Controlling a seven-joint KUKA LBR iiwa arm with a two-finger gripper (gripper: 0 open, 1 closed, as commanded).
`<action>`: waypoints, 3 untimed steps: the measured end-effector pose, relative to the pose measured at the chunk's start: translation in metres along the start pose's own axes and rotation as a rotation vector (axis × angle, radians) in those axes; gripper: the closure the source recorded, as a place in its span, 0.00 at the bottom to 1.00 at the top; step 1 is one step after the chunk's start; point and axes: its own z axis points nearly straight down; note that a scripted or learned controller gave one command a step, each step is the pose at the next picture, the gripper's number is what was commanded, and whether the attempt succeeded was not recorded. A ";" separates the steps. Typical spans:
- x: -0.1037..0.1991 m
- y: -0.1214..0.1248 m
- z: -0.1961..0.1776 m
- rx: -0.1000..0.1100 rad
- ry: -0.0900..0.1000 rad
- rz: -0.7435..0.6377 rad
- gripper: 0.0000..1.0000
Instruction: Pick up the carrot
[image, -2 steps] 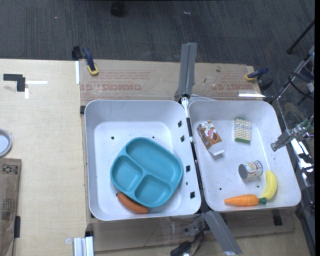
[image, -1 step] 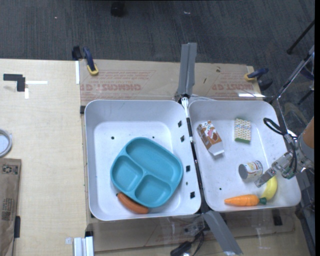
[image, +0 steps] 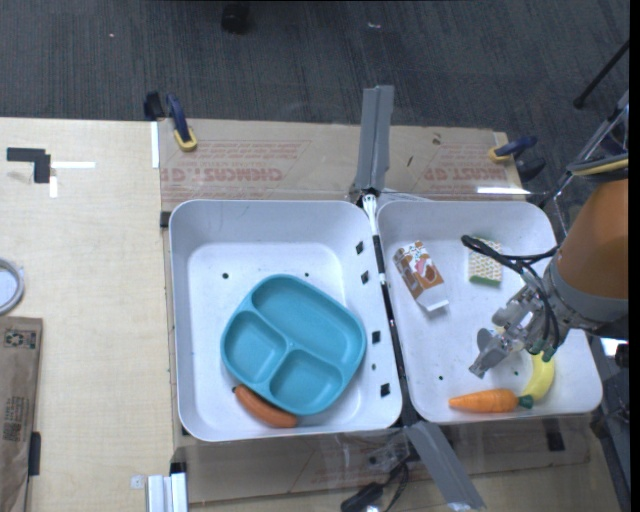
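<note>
Presently found: carrot (image: 487, 402) lying flat on the floor of the right bin (image: 440, 395), close to the front wall, leaf end pointing right and touching or nearly touching a banana (image: 541, 378). Reachable from above, though crowded by the wall on one side and the banana at one end.

Arm (image: 590, 262) entering from the right, wrist slanted down and to the left. Fingers (image: 484, 363) poised just behind the carrot and, as judged, above it and clear of it. Spread of the fingers: cannot tell at this angle. Nothing seen held between them. Position consistent with an approach to the carrot's middle, not with a completed grasp.

Also in the right bin, well apart from the carrot: a small carton (image: 420, 273) and a green-edged pad (image: 486, 264), neither obstructing.

In the left bin (image: 190, 300): a teal divided plate (image: 293, 343), with an orange-red oblong item (image: 264, 408) partly tucked under its front rim. Similar in colour to the carrot. Noted as a possible source of mistaken targeting.

Task judged not yet done.
</note>
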 end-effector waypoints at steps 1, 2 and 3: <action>-0.051 -0.018 -0.010 0.000 -0.002 0.150 0.00; -0.023 -0.019 0.063 -0.007 -0.020 -0.430 0.00; -0.038 -0.022 0.058 -0.001 -0.003 -0.447 0.00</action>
